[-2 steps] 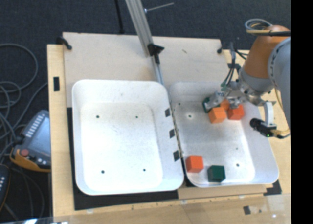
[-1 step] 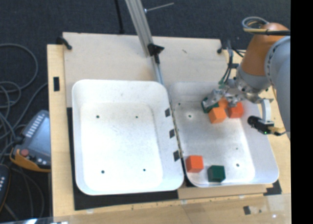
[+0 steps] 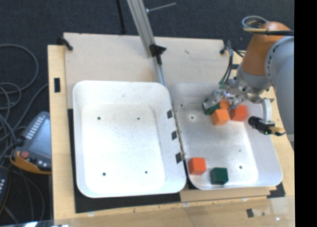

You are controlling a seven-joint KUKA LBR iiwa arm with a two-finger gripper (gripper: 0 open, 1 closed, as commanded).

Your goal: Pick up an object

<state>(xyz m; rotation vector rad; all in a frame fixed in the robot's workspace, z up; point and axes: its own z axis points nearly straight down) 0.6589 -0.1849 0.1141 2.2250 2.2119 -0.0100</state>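
The arm reaches into the right bin from the far right corner, and the jaws sit low over a tight cluster of blocks at the bin's far side. Whether the jaws are open or closed on anything cannot be told: the wrist hides them from above.

Just below the jaws lies an orange block, and touching it on the arm's side is a redder orange block. On the other side of the jaws, toward the left bin, a small green piece peeks out at their edge. Any of these three could be the thing to pick. Well away from the jaws, at the near edge of the same bin, an orange cube and a dark green cube sit just beside each other. The table shows bare board beyond the bins.

The step in hand looks like the grasp attempt itself, with the jaws down among the cluster. The next move calls for a firm close on one block, then a straight lift; with blocks crowded together, the jaws may well push them aside or catch an edge and slip.
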